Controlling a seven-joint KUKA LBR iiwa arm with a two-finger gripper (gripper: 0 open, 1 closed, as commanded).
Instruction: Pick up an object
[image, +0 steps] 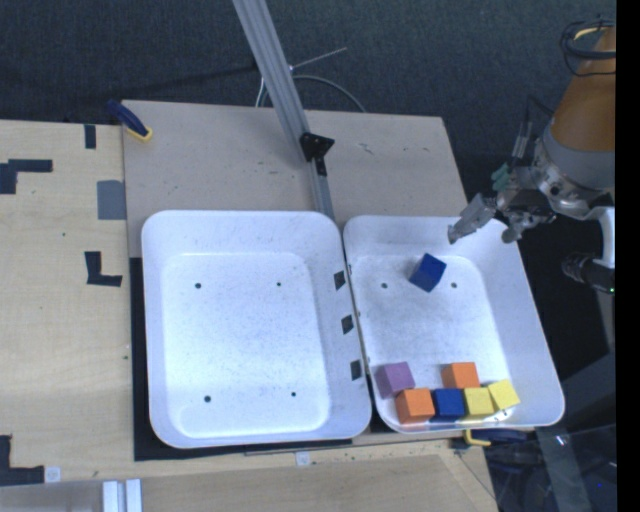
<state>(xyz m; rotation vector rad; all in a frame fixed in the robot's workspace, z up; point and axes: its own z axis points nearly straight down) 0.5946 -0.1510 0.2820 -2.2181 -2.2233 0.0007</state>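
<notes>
The arm (585, 110) enters at the right side of the bench, its gripper (490, 222) hanging over the far right corner of the right bin (530, 330). Two grey fingers (468, 222) point toward the bin's far wall with a gap between them; the jaws stand apart and nothing sits between them.

A dark blue cube (428, 272) lies tilted on the right bin's floor near its far edge, apart from the gripper. Along the near edge of the same bin sits a cluster: a purple block (394, 377), an orange block (414, 403), a blue block (449, 402), a second orange block (460, 375), and two yellow blocks (481, 401) (503, 393) toward the near right corner, packed touching or just beside one another.

The left bin (240, 330) adjoins the right bin's left edge.
</notes>
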